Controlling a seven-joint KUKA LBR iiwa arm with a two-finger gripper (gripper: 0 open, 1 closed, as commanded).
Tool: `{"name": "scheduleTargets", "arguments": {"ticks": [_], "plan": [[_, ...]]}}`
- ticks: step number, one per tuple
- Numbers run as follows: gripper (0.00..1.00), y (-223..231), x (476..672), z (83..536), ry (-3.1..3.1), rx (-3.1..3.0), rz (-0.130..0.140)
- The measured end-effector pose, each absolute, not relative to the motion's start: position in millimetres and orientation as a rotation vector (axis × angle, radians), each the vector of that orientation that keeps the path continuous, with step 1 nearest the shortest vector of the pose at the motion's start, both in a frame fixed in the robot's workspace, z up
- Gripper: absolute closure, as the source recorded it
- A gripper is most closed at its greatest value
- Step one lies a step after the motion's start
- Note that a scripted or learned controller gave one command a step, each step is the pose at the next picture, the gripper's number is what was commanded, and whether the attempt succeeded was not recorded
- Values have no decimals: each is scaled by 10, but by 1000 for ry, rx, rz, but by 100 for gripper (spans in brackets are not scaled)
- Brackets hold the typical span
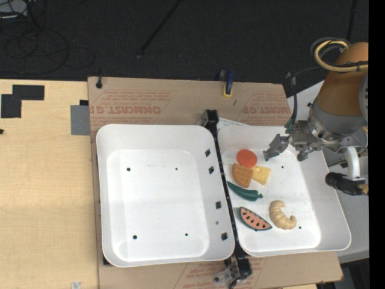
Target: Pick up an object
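Observation:
Several toy foods lie in the right bin [328,224]: a red tomato [246,158], an orange waffle piece [242,175], a yellow cheese wedge [262,174], a green pepper [243,191], a watermelon slice [255,219] and a tan croissant [283,215]. My gripper [289,150] hovers over the bin's far right part, to the right of the tomato and a little above it. Its fingers are spread open with nothing between them.
The left bin [156,191] sits beside the right one, with a black divider rail [219,185] between them. Both rest on a cardboard sheet [150,101]. A blue clamp [228,84] stands at the cardboard's far edge. The grey arm [340,101] comes in from the right.

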State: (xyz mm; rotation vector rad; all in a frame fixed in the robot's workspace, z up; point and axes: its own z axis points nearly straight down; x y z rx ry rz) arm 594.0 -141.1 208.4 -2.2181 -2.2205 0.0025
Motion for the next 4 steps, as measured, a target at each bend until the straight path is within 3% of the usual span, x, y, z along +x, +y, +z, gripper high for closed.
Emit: {"name": "scheduleTargets", "arguments": {"ticks": [1,2,3,4], "plan": [[0,-1343,6155,1036,-2228,-2226,-10],[0,-1159,6193,925,-2227,-2227,-4],[100,-1166,6201,1038,-2222,-2231,-9],[100,178,6421,1933,-2237,-2209,-12]]}}
